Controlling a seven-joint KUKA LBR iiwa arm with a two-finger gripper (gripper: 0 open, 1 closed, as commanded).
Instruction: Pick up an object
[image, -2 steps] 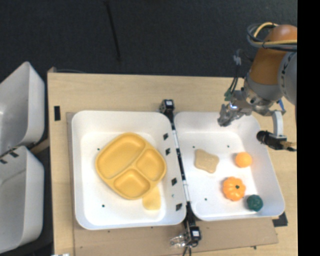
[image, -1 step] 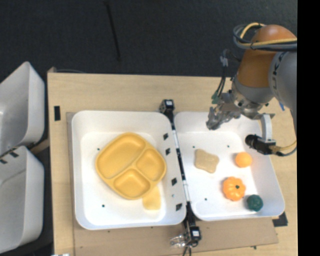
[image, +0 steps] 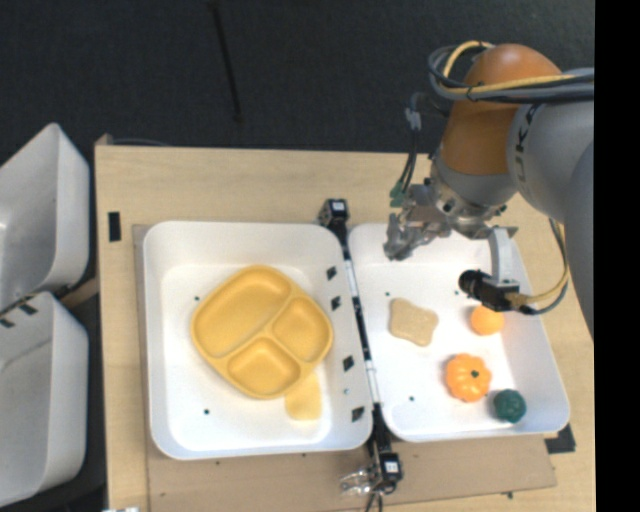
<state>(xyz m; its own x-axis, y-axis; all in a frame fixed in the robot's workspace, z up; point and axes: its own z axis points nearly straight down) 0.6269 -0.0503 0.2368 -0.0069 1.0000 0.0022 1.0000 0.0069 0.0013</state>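
The only lettering sits on the grey arm (image: 545, 150) at the far right, just beside its orange band: dark letters running up the casing (seemingly part of the maker's name), too blurred and cut off to read with certainty.

Two white bins (image: 160, 300) sit side by side on one bench (image: 230, 180). The left bin holds one yellow divided plate (image: 262, 330) and one pale yellow piece (image: 304, 400). The right bin (image: 530, 400) holds four things: one beige slice (image: 412, 322), one orange ball (image: 486, 320), one small pumpkin (image: 467, 377), and one dark green thing (image: 509, 405), perhaps a ball.
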